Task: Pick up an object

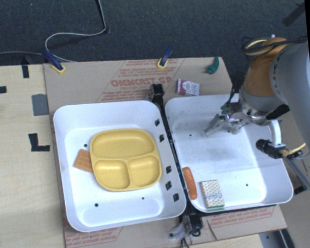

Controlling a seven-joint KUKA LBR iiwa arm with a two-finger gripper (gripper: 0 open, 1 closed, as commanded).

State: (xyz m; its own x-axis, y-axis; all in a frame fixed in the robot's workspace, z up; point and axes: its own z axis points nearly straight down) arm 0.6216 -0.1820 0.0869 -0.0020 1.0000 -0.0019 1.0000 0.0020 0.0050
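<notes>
My gripper [221, 129] hangs over the upper middle of the right bin [270, 188], its two fingers spread open with nothing between them. An orange sausage-shaped toy [189, 182] lies against that bin's left wall near the front. Beside it sits a small box with a green pattern [211, 193]. The left bin [76, 210] holds a yellow divided plate [126, 158], and a brown cracker-like piece [83, 161] peeks out from under the plate's left edge. The gripper is well behind and to the right of the sausage and the box.
A small printed packet [187, 87] and a green item [212, 65] lie on the cardboard behind the bins. Two yellow clamps [164, 59] pin the cardboard's far edge. The grey arm [293, 85] fills the right side, over the right bin's far corner.
</notes>
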